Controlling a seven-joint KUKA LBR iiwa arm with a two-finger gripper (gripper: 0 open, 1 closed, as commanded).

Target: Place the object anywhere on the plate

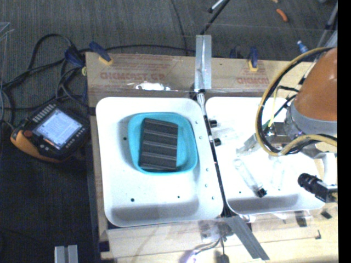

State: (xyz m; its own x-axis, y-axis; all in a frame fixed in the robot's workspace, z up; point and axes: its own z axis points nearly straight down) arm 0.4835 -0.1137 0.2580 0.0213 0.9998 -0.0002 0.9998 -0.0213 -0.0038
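On the blue plate (189, 147) lies the ribbed block (159, 144), well apart from the pincer (258, 171).

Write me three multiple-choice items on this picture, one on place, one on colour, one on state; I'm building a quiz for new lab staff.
1. Where is the plate?
A. left bin
B. right bin
C. on the floor

2. What colour is the plate?
A. red
B. light blue
C. yellow

3. How does the dark ridged block lie?
A. hanging from the arm
B. propped on a bin wall
C. flat on the plate

Key: 1 A, the plate sits in the left bin; 2 B, its rim shows light blue; 3 C, the block rests flat inside the plate's rim.
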